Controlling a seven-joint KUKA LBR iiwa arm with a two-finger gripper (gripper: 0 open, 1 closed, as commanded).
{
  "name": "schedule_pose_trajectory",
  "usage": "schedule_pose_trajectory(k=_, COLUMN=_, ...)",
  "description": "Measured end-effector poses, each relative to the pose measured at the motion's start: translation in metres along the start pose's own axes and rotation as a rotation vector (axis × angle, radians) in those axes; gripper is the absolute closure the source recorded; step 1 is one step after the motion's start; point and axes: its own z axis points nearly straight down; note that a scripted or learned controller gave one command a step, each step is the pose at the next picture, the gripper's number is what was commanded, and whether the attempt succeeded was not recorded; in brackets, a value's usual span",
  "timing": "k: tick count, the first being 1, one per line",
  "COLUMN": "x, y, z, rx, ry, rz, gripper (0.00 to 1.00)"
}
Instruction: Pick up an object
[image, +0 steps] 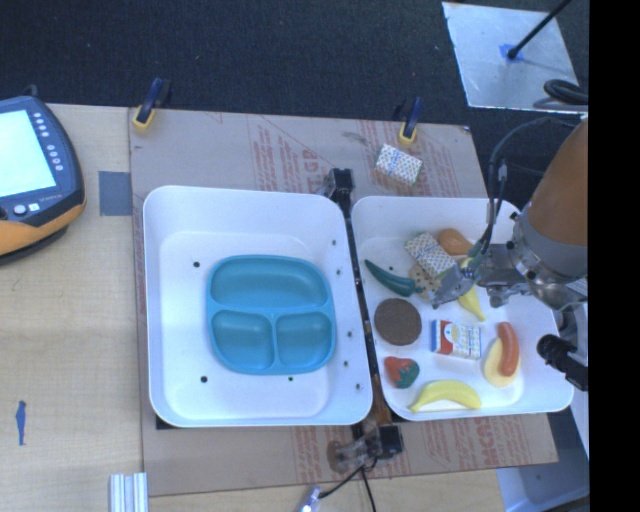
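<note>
Nearest, a banana (446, 396) lies untouched. Gripper (452, 285), whether wide or narrow I cannot tell, sits low among crowded toys in the right bin (560, 400); neighbours could jam it.

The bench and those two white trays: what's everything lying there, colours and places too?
Left bin: one, white, holds the plate.
Divided plate: one, blue, left bin's middle.
Right bin: one, white, holds the toy food.
Banana: one, yellow, near edge.
Hot dog: one, orange-red, right side.
Brown disc: one, beside the divider.
Green pepper: one, above the disc.
Small carton: one, white, centre.
Patterned block: one, on the cardboard behind the bins.
Handheld screen: one, grey-orange, far left.
Tool: one, grey, low over the right bin.
</note>
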Motion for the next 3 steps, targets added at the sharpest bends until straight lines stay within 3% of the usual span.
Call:
schedule_pose_trajectory(k=1, x=-0.079, y=0.066, z=0.100, rx=0.002, ry=-0.003, rz=0.000, gripper=0.00)
schedule_pose_trajectory(k=2, x=-0.071, y=0.086, z=0.131, rx=-0.004, ry=-0.004, rz=-0.002, gripper=0.00)
schedule_pose_trajectory(k=3, x=-0.072, y=0.086, z=0.121, rx=-0.002, ry=-0.004, rz=-0.005, gripper=1.00)
